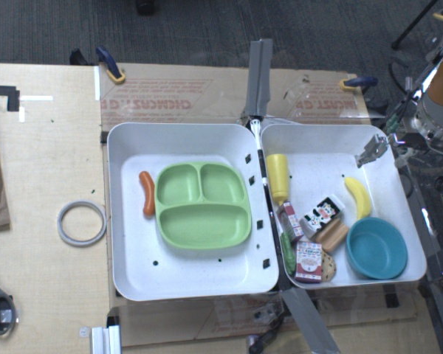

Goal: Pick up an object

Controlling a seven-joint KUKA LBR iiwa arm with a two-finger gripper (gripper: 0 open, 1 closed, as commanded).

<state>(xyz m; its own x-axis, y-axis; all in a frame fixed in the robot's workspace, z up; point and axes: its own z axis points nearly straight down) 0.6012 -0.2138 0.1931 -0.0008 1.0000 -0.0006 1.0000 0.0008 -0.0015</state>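
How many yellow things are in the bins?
2. A yellow cylinder lies at the left edge of the right bin, and a banana sits just above the blue bowl. More could be hidden under the pile of packets.

green tray [203, 206], orange sausage [147, 192] — yellow banana [359, 198], teal bowl [376, 248]

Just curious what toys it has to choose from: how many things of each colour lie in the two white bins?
Green: 2, plate, pod
Yellow: 2, cylinder, banana
Orange/tan: 2, sausage, bun
Blue: 1, bowl
Printed packets: 3
Total: 10
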